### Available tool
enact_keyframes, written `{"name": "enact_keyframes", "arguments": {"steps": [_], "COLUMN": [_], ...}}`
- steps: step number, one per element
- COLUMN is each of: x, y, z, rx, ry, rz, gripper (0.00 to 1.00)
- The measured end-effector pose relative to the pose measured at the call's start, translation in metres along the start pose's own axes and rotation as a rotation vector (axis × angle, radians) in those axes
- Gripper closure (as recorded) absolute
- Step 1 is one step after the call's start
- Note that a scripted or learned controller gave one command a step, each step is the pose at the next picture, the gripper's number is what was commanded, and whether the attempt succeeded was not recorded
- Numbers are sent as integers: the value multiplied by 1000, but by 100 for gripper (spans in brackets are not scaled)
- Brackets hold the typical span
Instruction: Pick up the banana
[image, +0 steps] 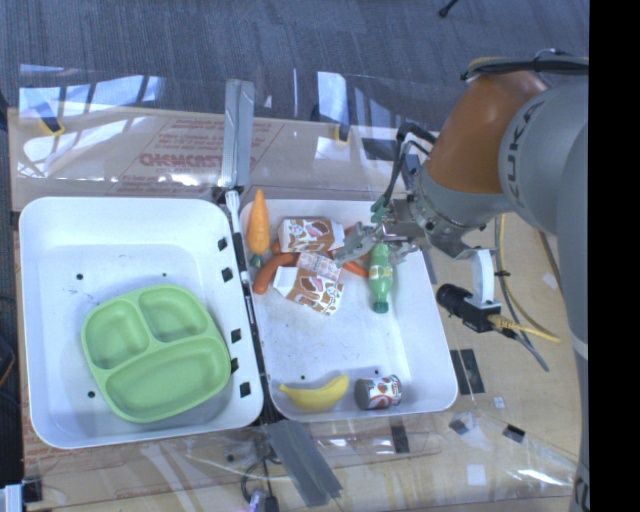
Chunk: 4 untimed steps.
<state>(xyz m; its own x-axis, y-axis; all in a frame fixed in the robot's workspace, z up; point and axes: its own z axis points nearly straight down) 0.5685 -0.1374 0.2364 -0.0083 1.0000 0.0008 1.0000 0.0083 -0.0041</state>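
Note:
The yellow banana (315, 392) lies on its side at the near edge of the right bin (420, 345), just left of a small can. My gripper (357, 248) hangs over the far part of the same bin, by the top of a green bottle and above the snack packets. It is well away from the banana, roughly a third of the bin's length farther back. Nothing of the banana is covered.
In the right bin are a carrot (259, 224), orange sausage-like pieces (270, 271), two snack packets (313, 280), a green bottle (379, 279) and a red-and-white can (379, 392). The left bin (50, 300) holds a green divided plate (156, 350).

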Motion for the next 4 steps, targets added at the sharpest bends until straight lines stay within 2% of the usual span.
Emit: {"name": "enact_keyframes", "arguments": {"steps": [1, 2, 3, 4], "x": [0, 15, 44, -5], "y": [0, -82, -92, -92], "z": [0, 5, 108, 146], "rx": [0, -1, 2, 0], "ry": [0, 0, 0, 1], "rz": [0, -115, -164, -416], "gripper": [0, 0, 0, 0]}}
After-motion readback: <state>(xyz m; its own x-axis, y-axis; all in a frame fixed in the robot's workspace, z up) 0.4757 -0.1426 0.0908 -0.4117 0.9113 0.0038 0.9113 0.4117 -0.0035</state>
